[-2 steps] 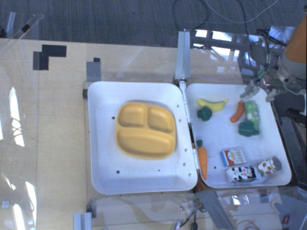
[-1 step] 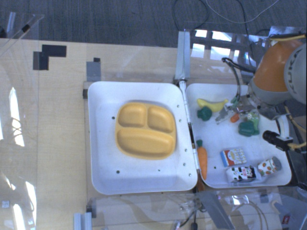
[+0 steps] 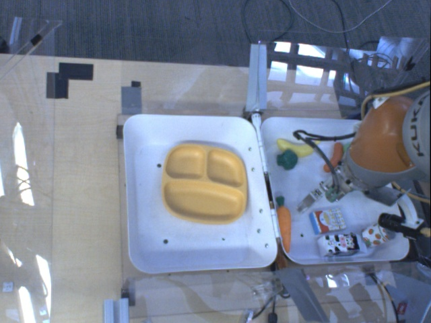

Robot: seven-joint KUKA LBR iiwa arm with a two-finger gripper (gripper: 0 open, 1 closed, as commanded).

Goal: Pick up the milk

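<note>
Hand (image 3: 322,195) low in right bin (image 3: 296,251), fingers apart, holding nothing. Milk (image 3: 339,243) lies flat at 5 o'clock from hand, near, untouched; small carton (image 3: 328,219) between them, likely crowding approach.

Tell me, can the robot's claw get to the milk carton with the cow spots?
Probably yes. The gripper hangs low over the right bin, and the milk carton lies near the front wall with its top bare. A small box and a cupcake sit close beside it, so a grab could bump them.

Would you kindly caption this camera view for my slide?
Arm's tool hovers in the right bin above the milk; a yellow tray sits in the left bin.
</note>
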